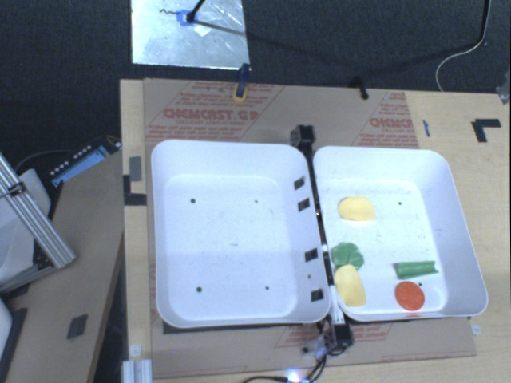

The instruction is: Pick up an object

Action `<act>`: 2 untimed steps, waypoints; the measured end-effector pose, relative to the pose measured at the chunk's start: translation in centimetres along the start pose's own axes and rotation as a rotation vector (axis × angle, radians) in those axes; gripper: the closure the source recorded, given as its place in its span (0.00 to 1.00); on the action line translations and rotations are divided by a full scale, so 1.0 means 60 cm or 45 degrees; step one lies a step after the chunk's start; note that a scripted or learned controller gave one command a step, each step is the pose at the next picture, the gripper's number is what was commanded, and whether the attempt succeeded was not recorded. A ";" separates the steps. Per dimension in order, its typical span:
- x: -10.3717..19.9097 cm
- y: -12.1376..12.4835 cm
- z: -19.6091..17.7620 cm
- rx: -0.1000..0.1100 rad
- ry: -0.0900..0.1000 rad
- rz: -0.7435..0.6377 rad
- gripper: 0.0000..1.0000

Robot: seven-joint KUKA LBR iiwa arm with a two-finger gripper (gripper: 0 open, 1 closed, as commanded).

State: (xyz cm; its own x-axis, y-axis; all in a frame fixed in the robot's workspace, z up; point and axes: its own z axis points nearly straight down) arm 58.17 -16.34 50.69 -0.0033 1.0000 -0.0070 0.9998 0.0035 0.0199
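Dark carpet surrounds the counter (263,106), a pale wooden top with red lettering printed across it, and we see two shallow white bins lying on it side by side. A square silver sheet (189,21) rests on the carpet at about twelve o'clock from the bins, and a metal rail (32,218) slants in at nine o'clock.

The left bin (168,214) shows us its bare white floor with a few small dark dots. The right bin (455,214) holds everything we could pick. A yellow oval piece (356,208) lies toward the bin's twelve o'clock, apart from the others. At about seven o'clock, close to the dividing wall, a green leafy piece (347,254) touches a second yellow piece (350,285) just below it. Toward five o'clock a green strip (415,268) lies flat, and a round orange-red piece (409,295) sits just beside it at its six o'clock.

We cannot tell the state of the hand from this view.
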 end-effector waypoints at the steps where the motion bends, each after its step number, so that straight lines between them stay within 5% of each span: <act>1: 0.021 -0.105 -0.055 0.016 0.008 -0.001 1.00; 2: 0.020 -0.127 0.277 0.042 0.013 0.003 1.00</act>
State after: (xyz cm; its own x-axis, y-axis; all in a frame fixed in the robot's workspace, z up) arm 50.85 -15.29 33.91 -0.0007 1.0000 0.0034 0.9999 0.0007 -0.0133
